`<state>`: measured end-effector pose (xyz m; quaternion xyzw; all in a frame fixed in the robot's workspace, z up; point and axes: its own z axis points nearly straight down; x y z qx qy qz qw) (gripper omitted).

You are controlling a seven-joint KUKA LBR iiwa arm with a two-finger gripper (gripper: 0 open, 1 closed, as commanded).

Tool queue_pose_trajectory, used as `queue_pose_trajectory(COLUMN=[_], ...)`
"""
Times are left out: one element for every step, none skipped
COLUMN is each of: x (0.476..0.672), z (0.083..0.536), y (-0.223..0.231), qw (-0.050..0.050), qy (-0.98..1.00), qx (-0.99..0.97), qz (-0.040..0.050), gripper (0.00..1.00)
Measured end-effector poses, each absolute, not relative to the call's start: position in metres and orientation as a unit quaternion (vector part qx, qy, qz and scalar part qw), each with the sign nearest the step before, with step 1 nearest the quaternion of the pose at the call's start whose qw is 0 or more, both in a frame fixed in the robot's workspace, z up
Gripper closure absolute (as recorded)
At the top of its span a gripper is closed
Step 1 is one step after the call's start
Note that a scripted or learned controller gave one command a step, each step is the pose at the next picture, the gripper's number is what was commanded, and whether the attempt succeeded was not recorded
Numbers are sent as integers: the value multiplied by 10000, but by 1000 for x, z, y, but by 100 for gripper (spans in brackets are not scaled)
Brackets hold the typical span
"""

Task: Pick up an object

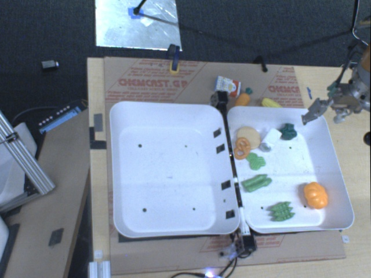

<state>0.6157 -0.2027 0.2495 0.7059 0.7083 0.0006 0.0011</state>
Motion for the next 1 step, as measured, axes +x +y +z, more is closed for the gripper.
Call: queue_pose_trajectory(x=[622], z=[98], y=[-208], qw=[31], qy=[7071], qx=[7071], qz=[5], gripper=[0])
